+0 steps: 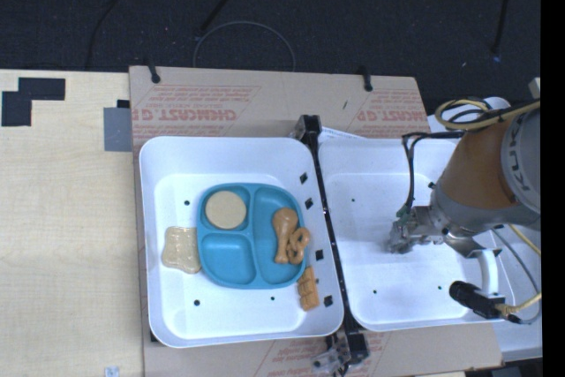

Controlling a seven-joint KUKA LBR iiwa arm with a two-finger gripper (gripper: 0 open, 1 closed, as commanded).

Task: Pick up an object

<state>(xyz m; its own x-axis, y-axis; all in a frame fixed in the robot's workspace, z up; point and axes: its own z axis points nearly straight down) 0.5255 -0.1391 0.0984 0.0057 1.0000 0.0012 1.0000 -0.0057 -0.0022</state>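
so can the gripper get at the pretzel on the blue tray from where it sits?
Probably yes. The gripper is low in the right bin; the pretzel lies uncovered on the blue tray, across the divider.

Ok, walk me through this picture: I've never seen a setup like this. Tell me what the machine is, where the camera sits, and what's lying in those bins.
One camera looks down at a slant on a bench with two shallow white bins. The grey robot arm with an orange band reaches in from the right; its gripper is low over the right white bin. The left white bin holds a blue divided plastic plate carrying a round tan disc and a brown pretzel-shaped piece. A pale tan block lies left of the plate, a small orange-brown piece at its lower right.
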